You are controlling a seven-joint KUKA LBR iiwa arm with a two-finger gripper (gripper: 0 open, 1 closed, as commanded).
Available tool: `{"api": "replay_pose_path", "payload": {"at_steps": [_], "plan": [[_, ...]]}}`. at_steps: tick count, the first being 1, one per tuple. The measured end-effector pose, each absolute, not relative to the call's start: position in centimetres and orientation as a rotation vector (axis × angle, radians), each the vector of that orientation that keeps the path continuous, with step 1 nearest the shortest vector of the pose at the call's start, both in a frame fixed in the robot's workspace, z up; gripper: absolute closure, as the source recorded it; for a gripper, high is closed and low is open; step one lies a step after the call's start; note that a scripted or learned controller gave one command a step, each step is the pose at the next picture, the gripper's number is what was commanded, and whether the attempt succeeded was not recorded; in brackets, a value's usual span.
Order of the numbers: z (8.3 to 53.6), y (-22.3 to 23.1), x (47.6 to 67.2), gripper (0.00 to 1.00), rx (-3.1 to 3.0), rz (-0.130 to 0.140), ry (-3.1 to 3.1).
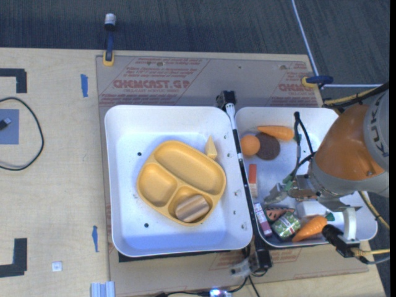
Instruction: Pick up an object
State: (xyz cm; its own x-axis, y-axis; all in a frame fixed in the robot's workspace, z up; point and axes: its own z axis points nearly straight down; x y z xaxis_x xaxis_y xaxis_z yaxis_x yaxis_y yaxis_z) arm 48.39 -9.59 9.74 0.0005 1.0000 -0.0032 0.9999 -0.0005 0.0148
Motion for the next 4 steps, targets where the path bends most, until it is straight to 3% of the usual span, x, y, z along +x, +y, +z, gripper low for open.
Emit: {"api": "replay_pose_path", "payload": {"at_steps": [3, 4], "plan": [[8.7, -9.2, 48.3, 0.0, 2.211, 0.012, 2.212], [9.8, -9.2, 48.5, 1.0, 2.209, 0.015, 2.21]]}}
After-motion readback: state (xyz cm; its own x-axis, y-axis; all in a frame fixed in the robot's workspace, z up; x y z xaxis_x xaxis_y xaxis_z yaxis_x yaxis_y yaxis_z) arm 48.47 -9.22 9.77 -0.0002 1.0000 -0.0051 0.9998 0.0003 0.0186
